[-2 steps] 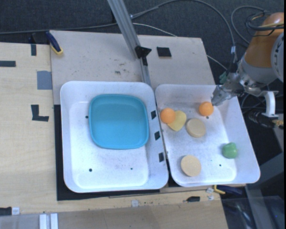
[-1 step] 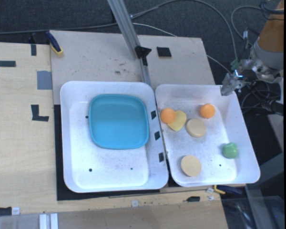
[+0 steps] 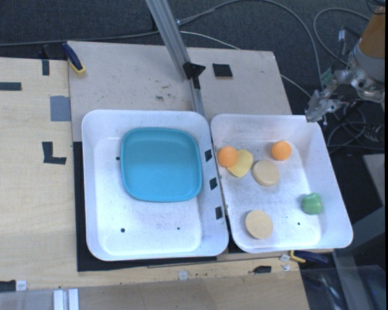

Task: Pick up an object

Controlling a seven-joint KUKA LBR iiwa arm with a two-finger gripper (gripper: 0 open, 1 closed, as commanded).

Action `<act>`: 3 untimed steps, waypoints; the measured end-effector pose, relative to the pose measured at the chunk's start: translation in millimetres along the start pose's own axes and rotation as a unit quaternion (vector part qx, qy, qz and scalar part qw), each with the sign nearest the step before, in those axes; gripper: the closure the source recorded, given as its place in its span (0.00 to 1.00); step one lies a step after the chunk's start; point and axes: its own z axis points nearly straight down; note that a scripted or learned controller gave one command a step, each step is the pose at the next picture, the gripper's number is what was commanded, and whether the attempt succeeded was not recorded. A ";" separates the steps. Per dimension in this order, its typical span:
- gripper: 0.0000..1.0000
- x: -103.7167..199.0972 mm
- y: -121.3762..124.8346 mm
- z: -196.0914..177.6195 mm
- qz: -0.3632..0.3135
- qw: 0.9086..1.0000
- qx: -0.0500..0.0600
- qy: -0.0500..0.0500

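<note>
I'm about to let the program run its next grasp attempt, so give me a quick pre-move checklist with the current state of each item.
1. Gripper outside the bins, above the right bin's upper right corner: ok.
2. Finger state readable: cannot tell, too small and blurred.
3. Nothing carried by the gripper: cannot tell.
4. Targets available in the right bin: ok. Two orange balls, a yellow piece, two tan discs, a green piece.
5. Isolated target: ok for the green piece and lower tan disc; not ok for the left orange ball, which touches the yellow piece.
6. Left bin holds just a blue plate: ok.
</note>
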 end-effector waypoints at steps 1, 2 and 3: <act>1.00 52.9 -16.8 -1.8 -0.002 1.000 0.001 0.001; 1.00 104.8 -35.1 18.1 -0.002 1.000 0.002 0.001; 1.00 159.9 -52.1 34.7 -0.002 1.000 0.002 0.001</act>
